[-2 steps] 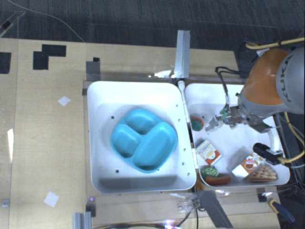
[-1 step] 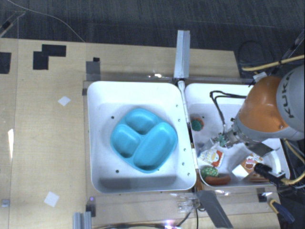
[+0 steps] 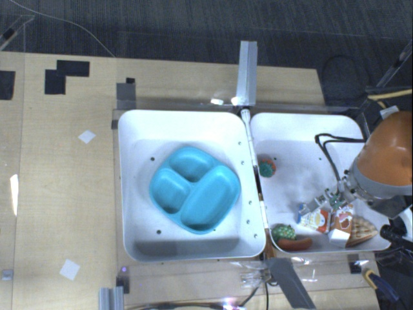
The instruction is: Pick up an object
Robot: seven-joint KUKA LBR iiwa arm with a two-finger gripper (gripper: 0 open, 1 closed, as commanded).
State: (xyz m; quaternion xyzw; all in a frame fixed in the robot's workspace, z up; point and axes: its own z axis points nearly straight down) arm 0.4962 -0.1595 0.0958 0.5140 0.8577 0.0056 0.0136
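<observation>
Your bench (image 3: 58, 192) carries two white bins side by side. The left bin (image 3: 139, 173) holds a blue divided tray (image 3: 195, 189) lying near its middle, with bare floor all round it and the widest strip along the near wall. The right bin (image 3: 290, 134) is bare across its far half; its things crowd the near edge.

Your arm (image 3: 387, 157) comes in over the right bin's right side, its orange band covering that wall and cut off by the picture's edge. The gripper (image 3: 332, 202) sits low among a cluster of small packets (image 3: 316, 219), and you cannot tell from this view whether it is released or clenched, nor whether anything sits in it. Just beside the packets lies a brown wedge-shaped piece (image 3: 360, 231), touching the near wall. A green-and-red item (image 3: 288, 235) rests in the near left corner. A small red-and-green ball (image 3: 266, 168) sits against the divider, well apart from the others.
</observation>
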